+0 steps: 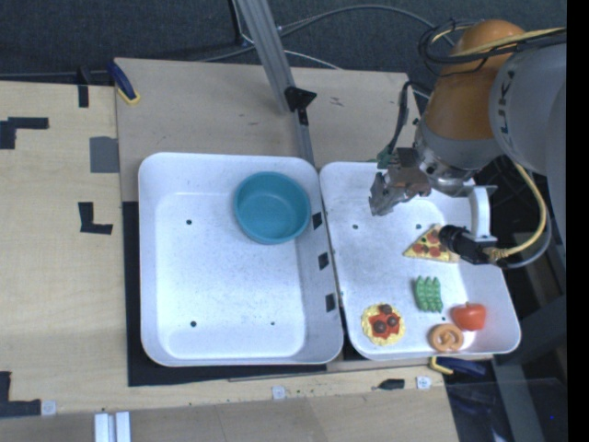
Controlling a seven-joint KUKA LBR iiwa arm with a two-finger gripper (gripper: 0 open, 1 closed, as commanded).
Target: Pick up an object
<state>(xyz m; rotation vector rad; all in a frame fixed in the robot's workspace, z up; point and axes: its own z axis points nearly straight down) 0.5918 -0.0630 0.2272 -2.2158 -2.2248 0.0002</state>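
While my gripper (pixel 385 201) is hovering over the right bin (pixel 363 247), nothing is being held; finger state indeterminable.

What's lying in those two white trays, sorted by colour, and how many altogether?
Blue: 1, the bowl
Green: 1, the bumpy green piece
Red: 1, the tomato-like toy
Yellow with red: 2, the pizza slice and the round pizza
Tan: 1, the ring-shaped toy
Total: 6

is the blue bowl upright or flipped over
Upright. The blue bowl sits in the left bin near its upper right corner, with its open mouth and inner floor facing the camera. Nothing shows inside it.
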